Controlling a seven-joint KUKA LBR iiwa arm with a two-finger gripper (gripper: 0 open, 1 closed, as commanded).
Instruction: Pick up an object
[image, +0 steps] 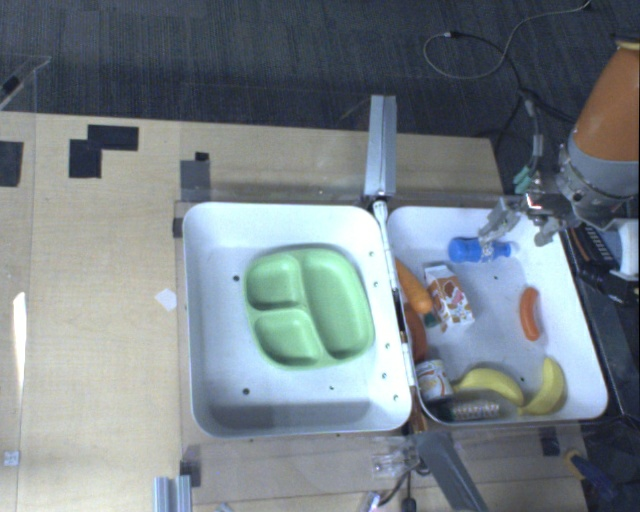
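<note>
Right now the gripper (520, 222) hangs over the upper part of the right bin (585, 345), its two pale fingers spread apart with nothing between them. The nearest candidate is the small blue object (472, 249), which lies on the bin floor just to the camera-left of the fingertips and a touch lower in the frame; one fingertip seems to sit right at its end, though whether they touch is hard to tell at this slant. Its long axis runs roughly left to right across the view, so it points more or less back toward the gripper. My judgement is that the coming move turns on a short shift to camera-left and down, with the fingers set across that axis, not along it. Other things lie farther off: a red sausage-shaped piece (530, 313) nearer the right wall, a small carton (449, 297) mid-bin, and bananas (513, 386) at the bottom. A green divided tray (306, 306) rests in the left bin (215, 330).
</note>
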